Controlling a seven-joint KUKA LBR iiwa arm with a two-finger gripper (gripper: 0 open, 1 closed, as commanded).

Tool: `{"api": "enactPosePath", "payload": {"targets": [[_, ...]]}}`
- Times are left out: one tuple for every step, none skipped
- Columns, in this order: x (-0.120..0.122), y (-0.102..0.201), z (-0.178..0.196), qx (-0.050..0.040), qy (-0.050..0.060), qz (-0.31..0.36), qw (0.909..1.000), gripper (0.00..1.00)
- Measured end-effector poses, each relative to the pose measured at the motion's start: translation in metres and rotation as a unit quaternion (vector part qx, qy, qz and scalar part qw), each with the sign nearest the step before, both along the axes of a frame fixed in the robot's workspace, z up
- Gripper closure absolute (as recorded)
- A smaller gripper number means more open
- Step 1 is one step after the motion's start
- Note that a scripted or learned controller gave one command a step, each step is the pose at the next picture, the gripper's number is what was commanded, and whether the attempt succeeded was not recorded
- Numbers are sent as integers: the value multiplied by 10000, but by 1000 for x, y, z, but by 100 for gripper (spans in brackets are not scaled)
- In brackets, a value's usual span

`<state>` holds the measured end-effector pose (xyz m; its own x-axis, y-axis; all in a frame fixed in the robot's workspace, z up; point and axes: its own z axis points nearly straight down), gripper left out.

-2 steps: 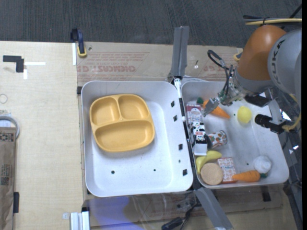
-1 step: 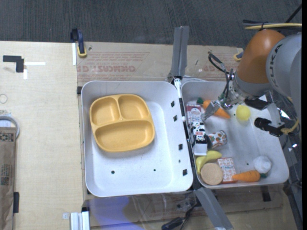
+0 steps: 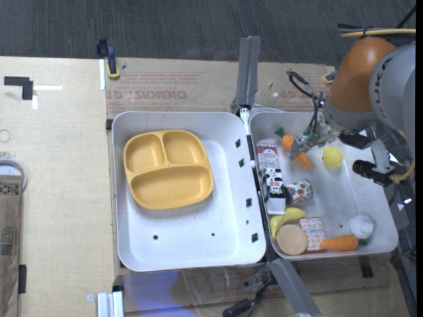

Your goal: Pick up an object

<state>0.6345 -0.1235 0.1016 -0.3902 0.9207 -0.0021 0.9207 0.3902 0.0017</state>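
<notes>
The gripper [image 3: 309,142] hangs low over the right bin [image 3: 386,216], tips just at a small orange piece [image 3: 301,158] lying at its 7 o'clock, long axis slanting 10 to 4. Whether it has closed on anything, I cannot tell. Yellow ball [image 3: 332,156] sits just beside, at 3 o'clock; the bin floor around is bare white. Farther off, at 9 o'clock, the left bin [image 3: 132,243] holds a yellow divided plate [image 3: 168,168].

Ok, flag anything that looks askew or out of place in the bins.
Nothing looks spilled or broken. The yellow divided plate sits slightly rotated in the left bin. The right bin holds a loose jumble of toy food, with the tool low among it.
</notes>
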Motion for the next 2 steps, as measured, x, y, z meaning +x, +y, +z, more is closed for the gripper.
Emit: {"api": "enactPosePath", "payload": {"targets": [[-3, 34, 90, 1, 6, 279, 9996, 100], [9, 20, 118, -3, 12, -917, 9958, 100]]}}
